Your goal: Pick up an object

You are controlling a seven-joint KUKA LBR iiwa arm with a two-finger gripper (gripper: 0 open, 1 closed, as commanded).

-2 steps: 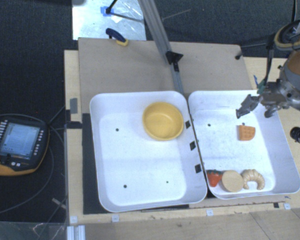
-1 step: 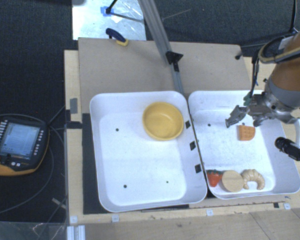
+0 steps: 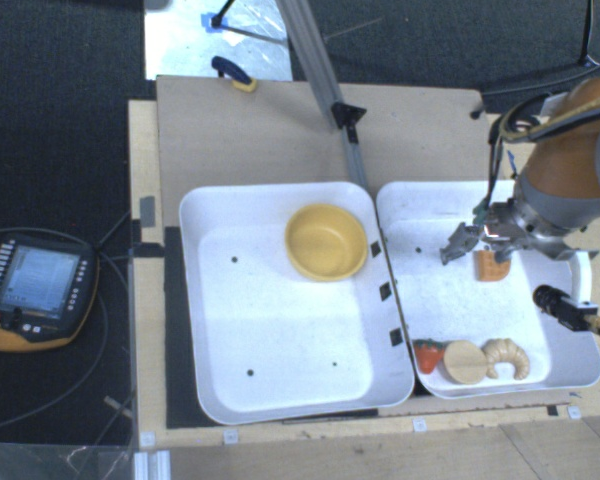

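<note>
Hand (image 3: 477, 245) with metal fingers spread hovers beside a small orange block (image 3: 492, 266).

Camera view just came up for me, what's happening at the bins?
The grey and orange arm's tool hangs over the right white bin, right by a small orange block. A red item, a tan round disc and a beige croissant-shaped piece lie along that bin's near edge. A yellow bowl sits in the left white bin.

Two white bins: left bin (image 3: 220, 368), right bin (image 3: 420, 208). One yellow bowl (image 3: 326, 241). One orange block (image 3: 492, 266). One tomato (image 3: 429, 355). One round wooden disc (image 3: 465, 362). One croissant (image 3: 508, 356).
</note>
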